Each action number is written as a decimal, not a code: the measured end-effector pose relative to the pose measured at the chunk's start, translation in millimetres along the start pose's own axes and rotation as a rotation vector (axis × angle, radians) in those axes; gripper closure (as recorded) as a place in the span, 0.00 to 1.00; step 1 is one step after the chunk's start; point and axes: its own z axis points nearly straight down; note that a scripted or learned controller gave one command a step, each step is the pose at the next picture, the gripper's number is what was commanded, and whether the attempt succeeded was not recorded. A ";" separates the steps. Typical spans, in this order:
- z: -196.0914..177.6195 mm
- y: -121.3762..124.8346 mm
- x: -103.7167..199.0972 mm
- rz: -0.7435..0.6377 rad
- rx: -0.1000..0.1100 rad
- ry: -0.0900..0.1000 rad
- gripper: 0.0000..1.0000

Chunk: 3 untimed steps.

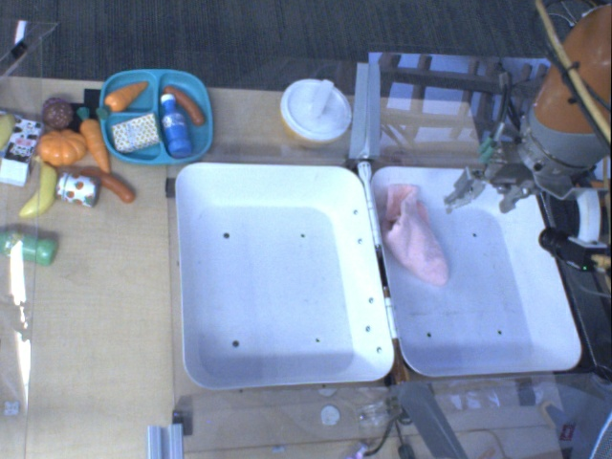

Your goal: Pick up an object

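A crumpled pink cloth (pixel 414 234) lies in the right bin (pixel 497 323), close to its left wall. My gripper (pixel 483 195) hangs over the far part of that bin, to the right of the cloth and apart from it. Its two fingers are spread, with nothing between them. The grey arm with its orange band comes in from the upper right.
The left bin (pixel 277 275) sits next to the right one. Behind it stand a white lidded cup (pixel 316 110) and a blue divided plate (pixel 158 116) with toy food. More toy food lies at the far left. A metal frame (pixel 430 94) stands behind the right bin.
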 end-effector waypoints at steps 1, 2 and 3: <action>140.4 -12.6 3.9 -0.123 0.002 0.001 0.00; 168.3 -14.9 5.1 -0.201 -0.014 -0.001 0.00; 145.5 -38.0 -9.4 -0.076 -0.001 0.000 0.00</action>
